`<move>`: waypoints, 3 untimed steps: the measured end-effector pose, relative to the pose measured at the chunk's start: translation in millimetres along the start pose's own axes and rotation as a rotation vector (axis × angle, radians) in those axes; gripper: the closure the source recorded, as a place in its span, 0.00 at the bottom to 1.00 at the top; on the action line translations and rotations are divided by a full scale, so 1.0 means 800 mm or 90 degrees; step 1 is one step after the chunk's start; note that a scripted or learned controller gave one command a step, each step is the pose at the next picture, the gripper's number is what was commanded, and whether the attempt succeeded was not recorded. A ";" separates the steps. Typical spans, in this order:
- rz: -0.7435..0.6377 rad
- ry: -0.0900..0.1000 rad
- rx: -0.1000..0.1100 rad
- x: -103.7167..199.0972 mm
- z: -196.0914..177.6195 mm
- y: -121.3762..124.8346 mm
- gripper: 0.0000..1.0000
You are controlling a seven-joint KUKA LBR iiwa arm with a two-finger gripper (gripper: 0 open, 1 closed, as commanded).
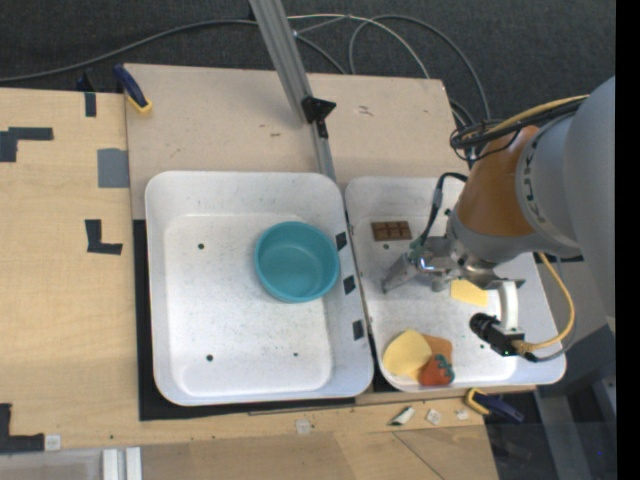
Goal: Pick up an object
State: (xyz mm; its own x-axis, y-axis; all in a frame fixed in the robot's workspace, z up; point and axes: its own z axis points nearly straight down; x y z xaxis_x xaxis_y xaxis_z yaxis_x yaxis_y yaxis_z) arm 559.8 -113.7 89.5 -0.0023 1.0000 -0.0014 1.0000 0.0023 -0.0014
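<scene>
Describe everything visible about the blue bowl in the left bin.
The blue bowl is round, teal-blue and looks like smooth plastic, with a plain rim and nothing visible inside. It sits upright, mouth up, on the floor of the left white bin, toward that bin's right side and a little above its middle. Only the bin floor touches it; the end effector is over in the right bin, apart from it.

KUKA iiwa arm (575,168): grey shell, orange band above wrist.
Black and yellow cables loop along the casing. Metallic two-finger gripper (398,276) on a silver wrist block, with a white-and-black module beside it.
</scene>
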 end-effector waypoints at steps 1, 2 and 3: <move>0.000 0.001 0.001 0.001 -0.015 0.000 1.00; 0.001 0.000 -0.004 -0.001 -0.093 -0.001 1.00; 0.001 0.000 -0.003 0.002 -0.148 -0.006 1.00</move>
State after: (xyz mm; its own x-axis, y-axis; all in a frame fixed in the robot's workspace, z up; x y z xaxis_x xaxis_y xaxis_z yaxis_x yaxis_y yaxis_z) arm 555.0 -112.1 208.1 -0.0014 1.0000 -0.0007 1.0000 0.0014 0.0032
